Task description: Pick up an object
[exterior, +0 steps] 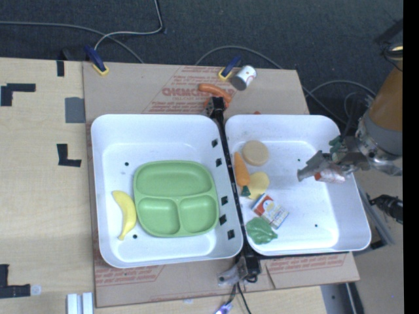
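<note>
Your left shallow white bin (105,175) carries the green three-compartment plastic tray (175,198), yellow banana (124,213) just beside it; right shallow white bin (340,221) has the objects along its left wall: round tan disc (255,153), orange carrot (241,170), green leafy toy (261,230); gripper (313,171) over the right side; whether its fingers are spread, you cannot tell.

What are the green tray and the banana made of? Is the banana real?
The green tray looks like smooth matte plastic: one even colour with rounded moulded compartments. The banana is probably a plastic toy, since it is evenly yellow with no brown marks, though the view cannot settle it.
</note>
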Robot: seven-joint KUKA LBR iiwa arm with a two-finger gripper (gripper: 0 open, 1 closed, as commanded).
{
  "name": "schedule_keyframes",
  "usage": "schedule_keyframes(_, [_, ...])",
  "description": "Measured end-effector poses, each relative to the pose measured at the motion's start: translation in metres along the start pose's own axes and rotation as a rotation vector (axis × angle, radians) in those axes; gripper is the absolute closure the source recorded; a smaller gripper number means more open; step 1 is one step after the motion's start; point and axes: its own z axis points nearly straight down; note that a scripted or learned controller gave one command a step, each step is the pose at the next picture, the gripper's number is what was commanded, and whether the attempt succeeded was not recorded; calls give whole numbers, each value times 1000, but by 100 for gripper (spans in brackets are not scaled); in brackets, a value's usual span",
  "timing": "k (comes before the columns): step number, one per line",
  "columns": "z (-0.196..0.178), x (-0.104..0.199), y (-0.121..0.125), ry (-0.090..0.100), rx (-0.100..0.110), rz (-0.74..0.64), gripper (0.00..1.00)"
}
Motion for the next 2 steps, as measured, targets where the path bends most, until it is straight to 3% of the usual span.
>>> schedule_keyframes(1, [94,49,34,1,3,0,0])
schedule_keyframes(2, [178,37,-13,-1,-2,2,0])
